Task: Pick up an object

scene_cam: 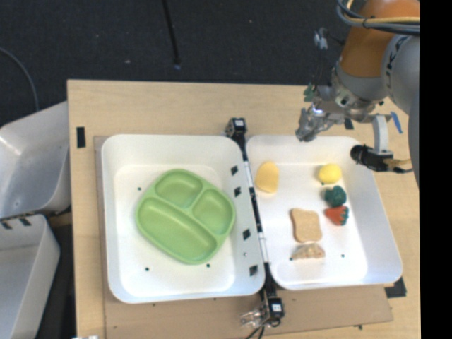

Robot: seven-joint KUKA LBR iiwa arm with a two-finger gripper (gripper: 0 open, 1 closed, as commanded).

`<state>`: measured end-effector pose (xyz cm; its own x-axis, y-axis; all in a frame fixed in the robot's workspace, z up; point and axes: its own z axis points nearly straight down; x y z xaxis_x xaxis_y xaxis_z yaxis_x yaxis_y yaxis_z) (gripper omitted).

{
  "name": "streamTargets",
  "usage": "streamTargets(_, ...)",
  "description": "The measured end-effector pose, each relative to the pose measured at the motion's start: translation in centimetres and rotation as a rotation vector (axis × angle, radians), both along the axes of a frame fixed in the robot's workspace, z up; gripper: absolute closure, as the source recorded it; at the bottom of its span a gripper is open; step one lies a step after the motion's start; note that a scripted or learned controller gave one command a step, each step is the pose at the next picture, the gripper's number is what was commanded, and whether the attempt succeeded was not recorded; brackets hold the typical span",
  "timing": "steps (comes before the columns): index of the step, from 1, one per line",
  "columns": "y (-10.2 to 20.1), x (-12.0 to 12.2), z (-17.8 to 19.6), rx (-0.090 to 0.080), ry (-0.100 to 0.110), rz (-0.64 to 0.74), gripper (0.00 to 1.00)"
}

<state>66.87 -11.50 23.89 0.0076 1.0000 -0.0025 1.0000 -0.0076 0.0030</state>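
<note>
Metal gripper (308,131), finger state unclear, hovers above glossy right bin (367,256); inside: rounded lemon (329,174), flat toast (306,225).

Grey-and-orange arm (374,41) cut off by picture's top and right edges. Hand (311,127) small, blurred above right bin's far rim; finger state unreadable. Pale crumbly item (308,252) near right bin's near edge too indistinct to identify.

Even overhead light leaves the white bins (176,147) bright, nearly glaring, with faint shadows. The floor at twelve o'clock is dim. Detail is soft and slightly blurred throughout.
</note>
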Motion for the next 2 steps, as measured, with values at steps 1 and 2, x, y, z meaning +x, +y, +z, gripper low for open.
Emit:
streamTargets(1,4.6,-1.5,-0.1,0.002,0.003,0.012,1.00)
streamTargets(2,9.8,-2.2,1.0,0.004,0.003,0.014,1.00)
